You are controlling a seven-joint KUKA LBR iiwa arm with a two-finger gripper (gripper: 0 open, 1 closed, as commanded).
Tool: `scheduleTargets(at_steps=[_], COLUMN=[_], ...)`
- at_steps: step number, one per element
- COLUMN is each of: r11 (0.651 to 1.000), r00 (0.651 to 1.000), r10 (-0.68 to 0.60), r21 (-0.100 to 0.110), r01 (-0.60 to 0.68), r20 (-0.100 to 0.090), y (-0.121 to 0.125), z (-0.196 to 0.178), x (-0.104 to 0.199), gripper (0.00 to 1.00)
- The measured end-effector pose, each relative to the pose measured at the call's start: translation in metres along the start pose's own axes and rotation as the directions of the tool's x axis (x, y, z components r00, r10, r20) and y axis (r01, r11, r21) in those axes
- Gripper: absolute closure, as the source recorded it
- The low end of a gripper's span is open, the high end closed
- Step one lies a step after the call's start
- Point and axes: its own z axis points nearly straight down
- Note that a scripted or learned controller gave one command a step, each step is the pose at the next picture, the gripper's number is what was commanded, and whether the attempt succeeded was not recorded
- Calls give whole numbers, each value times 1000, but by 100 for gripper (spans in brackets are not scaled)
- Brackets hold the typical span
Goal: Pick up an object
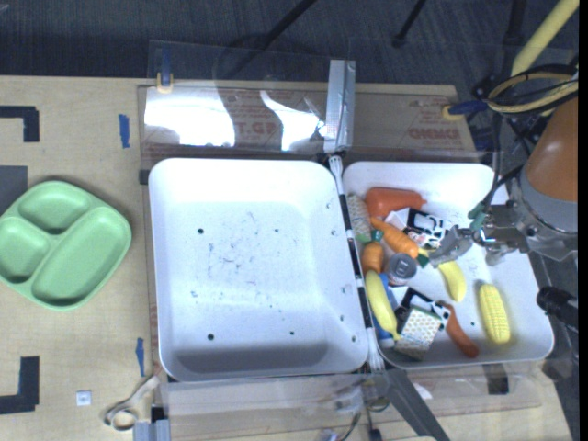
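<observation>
Bench (73,118) carries two white bins. Left bin (248,265) bare white floor. Right bin (524,338) crowded with toy food. Arm (551,177) reaches in from the right; jaws (452,243) low over the bin centre, opening cannot be told, nothing seen between them. Corn cob (494,311) lies near the right wall, long axis near-far, slightly tilted. Small yellow piece (451,279) just below the jaws, same near-far lie.

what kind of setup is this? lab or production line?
Most likely a robotics lab bin-picking rig, not production. Two white bins sit on a plywood bench marked with tape, toy food such as a plastic corn cob fills one, and tripod legs stand behind.
</observation>
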Motion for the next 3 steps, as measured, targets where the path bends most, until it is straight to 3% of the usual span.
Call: scheduleTargets(at_steps=[1,2,3], r11=[1000,995,994], r00=[1000,995,994], r10=[5,-100,-111], r21=[-3,-3,-10], r01=[-5,100,111], r20=[1,1,3], y=[57,62,38], z=[50,125,160], x=[-30,-34,4], gripper=[0,0,0])
